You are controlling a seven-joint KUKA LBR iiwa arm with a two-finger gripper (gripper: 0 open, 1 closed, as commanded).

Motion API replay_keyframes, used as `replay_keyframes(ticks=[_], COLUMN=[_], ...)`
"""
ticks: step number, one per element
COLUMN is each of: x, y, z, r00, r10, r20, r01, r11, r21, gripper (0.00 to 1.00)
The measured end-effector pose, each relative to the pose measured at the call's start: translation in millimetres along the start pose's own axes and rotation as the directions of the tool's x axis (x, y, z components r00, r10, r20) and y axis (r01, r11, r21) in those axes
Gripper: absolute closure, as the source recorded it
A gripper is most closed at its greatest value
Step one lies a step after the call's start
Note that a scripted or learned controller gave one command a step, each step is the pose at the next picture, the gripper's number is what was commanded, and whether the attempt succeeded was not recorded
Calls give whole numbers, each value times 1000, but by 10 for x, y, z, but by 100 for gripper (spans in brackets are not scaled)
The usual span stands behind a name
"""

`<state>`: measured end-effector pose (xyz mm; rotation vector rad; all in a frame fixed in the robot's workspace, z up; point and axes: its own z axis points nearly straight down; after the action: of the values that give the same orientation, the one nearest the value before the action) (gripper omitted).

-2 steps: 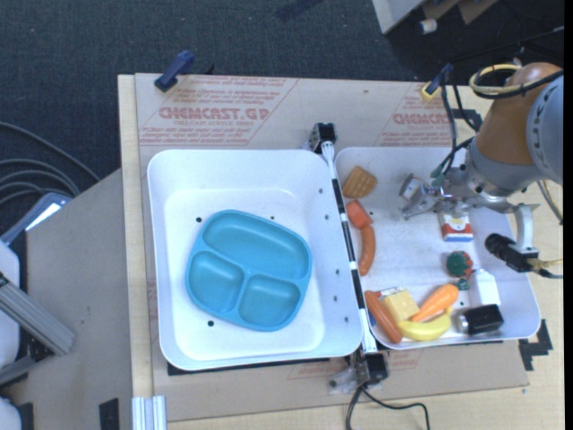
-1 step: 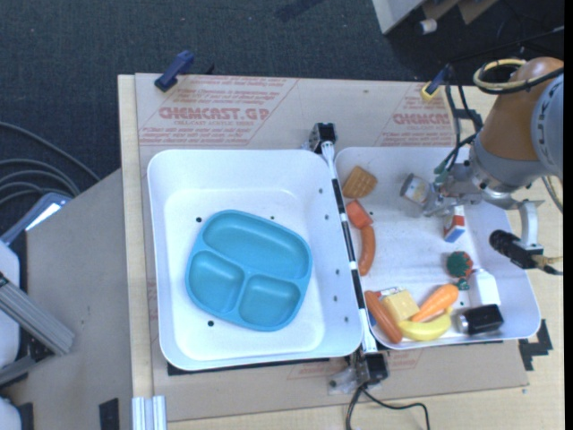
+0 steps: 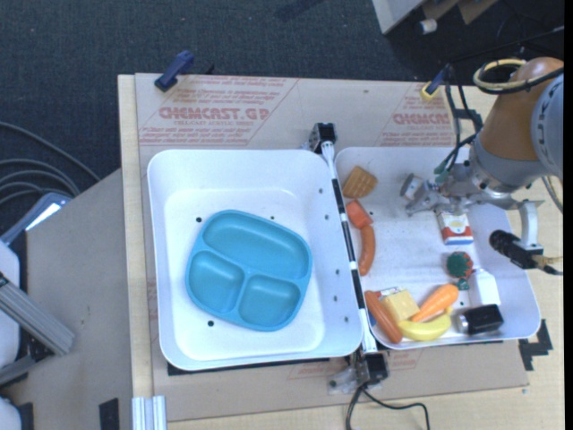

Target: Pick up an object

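Note:
The right bin (image 3: 394, 164) holds several toy foods. A tan waffle piece (image 3: 360, 183) lies at the back left, with two orange-red sausages (image 3: 364, 240) below it along the left wall. A small white carton with red and blue print (image 3: 457, 231) sits mid-bin, and a green item (image 3: 459, 263) just in front of it. At the front lie a carrot (image 3: 436, 300), a yellow banana (image 3: 423, 328), a cheese block (image 3: 398, 303) and a black box (image 3: 483, 319). My gripper (image 3: 412, 195) hovers low over bare bin floor between the waffle and the carton, fingers apart with nothing between them.
The left bin (image 3: 170, 240) holds a blue three-compartment tray (image 3: 249, 269). A black clamp strip (image 3: 345, 240) joins the two bins. The arm's orange band (image 3: 515, 115) and wrist cover the right bin's back right corner. Cables run at the far right.

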<state>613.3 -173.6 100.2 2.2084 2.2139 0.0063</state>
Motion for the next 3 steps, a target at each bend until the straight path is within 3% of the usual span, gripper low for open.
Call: replay_keyframes(ticks=[1,2,3], x=[789,783,783], y=[-220,-216,-216], z=[152,51,52], r00=[1000,1000,1000], r10=[1,2,3], r20=[-9,-9,-9], r01=[-1,-2,-2], r11=[1000,1000,1000], r21=[17,16,16], gripper=[0,100,0])
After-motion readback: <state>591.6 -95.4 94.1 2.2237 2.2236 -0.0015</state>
